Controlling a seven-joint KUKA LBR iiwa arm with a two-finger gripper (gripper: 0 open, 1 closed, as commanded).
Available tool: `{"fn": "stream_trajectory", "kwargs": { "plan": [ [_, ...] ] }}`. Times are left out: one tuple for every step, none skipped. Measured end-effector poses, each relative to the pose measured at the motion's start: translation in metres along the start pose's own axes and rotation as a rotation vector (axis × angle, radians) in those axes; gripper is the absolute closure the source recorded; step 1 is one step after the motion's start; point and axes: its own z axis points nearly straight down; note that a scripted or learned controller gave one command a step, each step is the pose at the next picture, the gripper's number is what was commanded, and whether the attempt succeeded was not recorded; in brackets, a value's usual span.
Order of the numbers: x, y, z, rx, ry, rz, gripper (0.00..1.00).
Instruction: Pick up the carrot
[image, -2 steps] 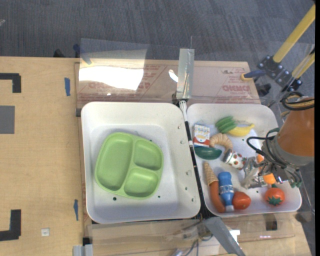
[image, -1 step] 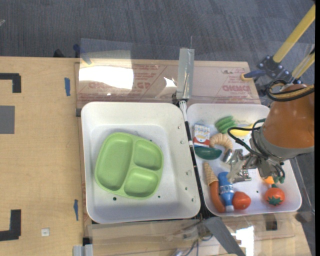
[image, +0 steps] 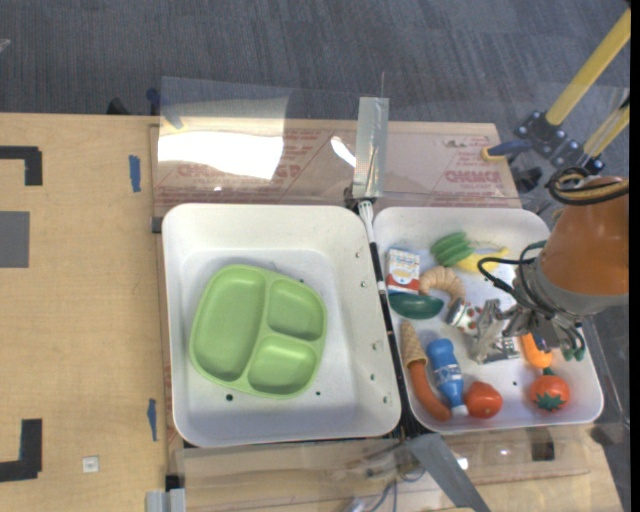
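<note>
Camera view is giving me the arm (image: 590, 240) reaching in from the right, its orange band hanging over the right bin (image: 590, 395). Below the wrist I am seeing the tool (image: 490, 335) sitting low among the toys in that bin, a tangle of metal parts near the bin's middle. From this slant I cannot tell whether its fingers are apart or together, and I am not seeing anything plainly held between them.

The carrot (image: 425, 390) is lying at the bin's lower left, a long orange-red piece running down beside the bin's left wall, touching a waffle-coloured cone (image: 413, 342) at its upper end. It is resting apart from the tool. Just beside it a blue bottle (image: 445, 370) is lying, and a red tomato (image: 483, 400) is sitting at the bottle's lower end.

Another tomato-like piece (image: 550, 392) is sitting near the bin's lower right corner, with a small orange item (image: 537, 352) just above it, close to the tool; it is possibly touching the tool's side, though the view is too cluttered there for me to be sure. Farther up I am seeing a green vegetable (image: 450, 247), a small carton (image: 403, 266) and a croissant-like piece (image: 443, 281).

The left bin (image: 200, 230) is holding a green divided plate (image: 258, 328).
</note>
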Motion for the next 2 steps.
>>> {"fn": "stream_trajectory", "kwargs": {
  "plan": [
    [0.001, 0.001, 0.001, -0.001, 0.003, -0.001, 0.0],
    [0.004, -0.063, 0.003, 0.004, -0.008, -0.416, 0.0]
  ]
}}
